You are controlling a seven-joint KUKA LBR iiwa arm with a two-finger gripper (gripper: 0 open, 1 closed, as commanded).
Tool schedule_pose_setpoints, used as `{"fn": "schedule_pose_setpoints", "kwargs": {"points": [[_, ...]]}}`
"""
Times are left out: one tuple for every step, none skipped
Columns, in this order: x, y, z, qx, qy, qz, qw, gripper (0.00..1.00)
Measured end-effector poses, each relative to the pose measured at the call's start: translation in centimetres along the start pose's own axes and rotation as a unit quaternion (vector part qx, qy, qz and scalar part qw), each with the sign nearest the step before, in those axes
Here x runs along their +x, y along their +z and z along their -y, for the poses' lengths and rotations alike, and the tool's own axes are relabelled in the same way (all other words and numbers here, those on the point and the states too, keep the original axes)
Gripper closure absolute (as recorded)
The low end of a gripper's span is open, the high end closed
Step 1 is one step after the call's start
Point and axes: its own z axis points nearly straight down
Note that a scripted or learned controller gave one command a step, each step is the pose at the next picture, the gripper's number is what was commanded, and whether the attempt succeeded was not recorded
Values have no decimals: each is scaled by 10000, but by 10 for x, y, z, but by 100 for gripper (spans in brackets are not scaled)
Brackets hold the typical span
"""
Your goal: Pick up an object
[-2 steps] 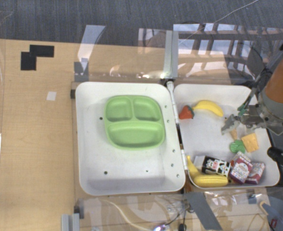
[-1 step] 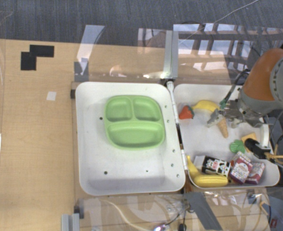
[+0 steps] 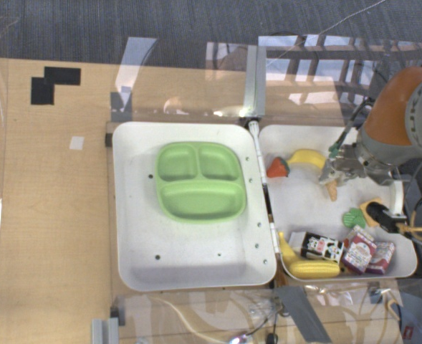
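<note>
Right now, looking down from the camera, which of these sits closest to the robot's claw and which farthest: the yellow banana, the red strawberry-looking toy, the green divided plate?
From the gripper:
1. Yellow banana, just to its left in the right bin.
2. Red strawberry toy, further left, near the bins' divider.
3. Green divided plate, farthest, in the left bin.

2 bins [image 3: 135, 264], 1 tray [image 3: 200, 181], 2 bananas [image 3: 307, 158].

Green divided plate [image 3: 200, 181], yellow banana [image 3: 308, 158], white bins [image 3: 135, 213], orange-banded grey arm [image 3: 404, 113]
</note>
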Motion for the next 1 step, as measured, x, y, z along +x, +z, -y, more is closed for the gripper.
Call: {"fn": "schedule_pose_setpoints", "kwargs": {"points": [[78, -104, -16, 46, -726, 2, 9973, 100]]}}
